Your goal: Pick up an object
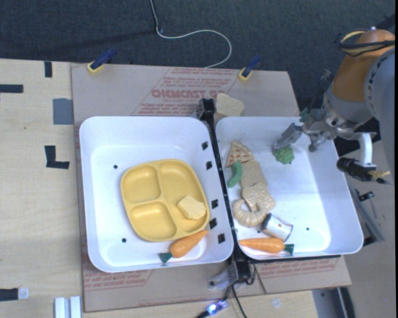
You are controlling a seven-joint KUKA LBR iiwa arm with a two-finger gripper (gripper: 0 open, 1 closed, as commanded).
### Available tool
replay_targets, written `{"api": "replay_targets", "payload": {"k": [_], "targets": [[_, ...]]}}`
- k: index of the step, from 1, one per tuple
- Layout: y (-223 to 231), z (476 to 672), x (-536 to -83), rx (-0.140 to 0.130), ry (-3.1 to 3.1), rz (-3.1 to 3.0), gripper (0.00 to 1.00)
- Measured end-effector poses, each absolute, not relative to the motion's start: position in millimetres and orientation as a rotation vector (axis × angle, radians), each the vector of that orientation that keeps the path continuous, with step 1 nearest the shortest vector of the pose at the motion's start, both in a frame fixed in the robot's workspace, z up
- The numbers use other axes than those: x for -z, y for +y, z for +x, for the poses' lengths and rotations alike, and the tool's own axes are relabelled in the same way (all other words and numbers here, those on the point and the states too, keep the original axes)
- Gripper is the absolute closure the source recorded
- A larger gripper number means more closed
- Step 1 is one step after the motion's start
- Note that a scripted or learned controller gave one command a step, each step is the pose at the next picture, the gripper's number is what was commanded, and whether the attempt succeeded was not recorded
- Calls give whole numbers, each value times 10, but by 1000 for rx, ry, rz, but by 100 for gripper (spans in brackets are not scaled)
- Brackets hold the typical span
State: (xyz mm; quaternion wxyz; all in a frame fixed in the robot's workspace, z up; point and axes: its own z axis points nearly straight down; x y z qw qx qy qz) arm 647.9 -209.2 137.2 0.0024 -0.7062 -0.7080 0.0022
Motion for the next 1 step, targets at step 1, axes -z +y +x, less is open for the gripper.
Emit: {"api": "replay_targets", "payload": {"k": [1], "targets": [[-2075,6469,-830,-6,-2222,-2216,0]]}}
